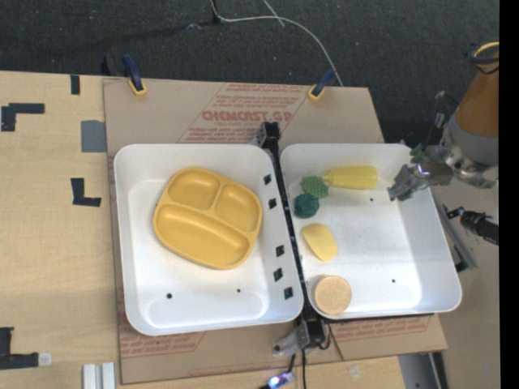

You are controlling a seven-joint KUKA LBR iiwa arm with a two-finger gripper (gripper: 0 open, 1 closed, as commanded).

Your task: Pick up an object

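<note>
A: What could go wrong from here?

B: The gripper (pixel 403 186) hangs at the right bin's (pixel 422 294) upper right edge, well apart from every object. If it drops straight down it likely meets the rim or bare floor and closes on nothing.

A: What's there to pick?

B: All in the right bin: a yellow corn cob (pixel 351 177) near the top, closest to the gripper; a green broccoli piece (pixel 315 187) touching a darker green ball (pixel 306 207) by the divider (pixel 280 217); a pale yellow lemon-like piece (pixel 319 241) in the middle; a round tan cookie (pixel 332 294) at the bottom. The left bin (pixel 138 298) holds a yellow divided plate (pixel 208 217).

A: Other risks?

B: The two green things sit tight against each other and the divider, so a grasp there might nudge them or jam. The corn looks rounded and could roll away.

A: And the gripper itself?

B: Too small and dark to judge; I can't tell whether it's open or closed. Nothing visible in it.
</note>
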